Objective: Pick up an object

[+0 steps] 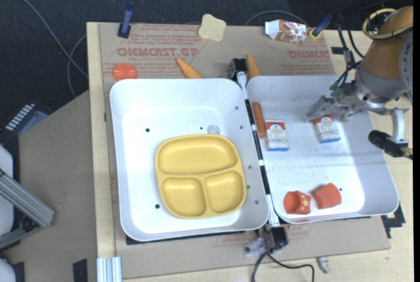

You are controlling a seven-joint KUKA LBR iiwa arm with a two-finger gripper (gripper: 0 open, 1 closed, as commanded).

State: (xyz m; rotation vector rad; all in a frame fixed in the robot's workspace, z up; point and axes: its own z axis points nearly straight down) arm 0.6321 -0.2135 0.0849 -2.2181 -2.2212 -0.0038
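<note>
The right bin (367,205) holds two small red-and-white cartons, one (277,136) left of centre and one (327,130) further right. An orange sausage (258,119) lies along its left wall. A red cup (297,202) and an orange cup (327,196) sit near the front edge. My gripper (333,108) hangs low over the bin's back right part, just behind the right carton and very close to its top edge. Nothing is visibly held.
The left bin (131,143) carries a yellow divided plate (200,176). Outside the bins, on the cardboard, lie a carrot (188,69), a bread slice (211,27), a milk carton (286,31), an orange disc (124,71) and a blue clip (125,20).
</note>
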